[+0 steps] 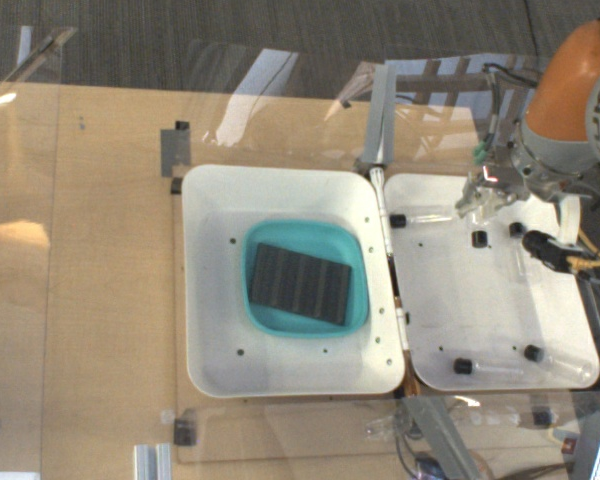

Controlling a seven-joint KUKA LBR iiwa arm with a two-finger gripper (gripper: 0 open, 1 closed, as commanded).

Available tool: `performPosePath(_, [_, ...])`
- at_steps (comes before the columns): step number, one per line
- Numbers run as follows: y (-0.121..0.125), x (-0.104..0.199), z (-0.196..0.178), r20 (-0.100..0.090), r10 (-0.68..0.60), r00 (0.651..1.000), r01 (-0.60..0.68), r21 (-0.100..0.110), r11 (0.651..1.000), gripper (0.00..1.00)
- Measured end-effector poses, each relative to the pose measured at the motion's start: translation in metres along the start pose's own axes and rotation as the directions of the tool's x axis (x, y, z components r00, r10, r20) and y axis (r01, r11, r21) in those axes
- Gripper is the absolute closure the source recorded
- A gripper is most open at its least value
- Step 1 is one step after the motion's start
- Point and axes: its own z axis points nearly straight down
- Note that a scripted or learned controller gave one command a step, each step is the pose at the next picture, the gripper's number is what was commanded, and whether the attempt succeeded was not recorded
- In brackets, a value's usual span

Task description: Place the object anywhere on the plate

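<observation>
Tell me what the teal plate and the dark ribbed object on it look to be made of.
The teal plate looks like moulded plastic: even colour, rounded corners, a soft sheen on its raised rim. The dark ribbed object lying flat on it looks like matte rubber or foam, perhaps plastic: dark grey, parallel ridges, no glare. The view cannot settle which.

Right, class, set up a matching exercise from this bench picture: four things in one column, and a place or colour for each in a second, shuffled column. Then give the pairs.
Things:
1. teal plate
2. dark ridged block
3. orange band
4. right bin

Places or colours:
A. above the arm's wrist, at the upper right
B. lying on the plate
C. inside the left bin
D. white, beside the left bin, under the arm

Pairs: 1-C, 2-B, 3-A, 4-D
</observation>
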Motion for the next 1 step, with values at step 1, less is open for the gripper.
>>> performPosePath(1, [0.0,0.0,-0.0001,0.0,0.0,1.0,0.0,0.0,1.0,0.0])
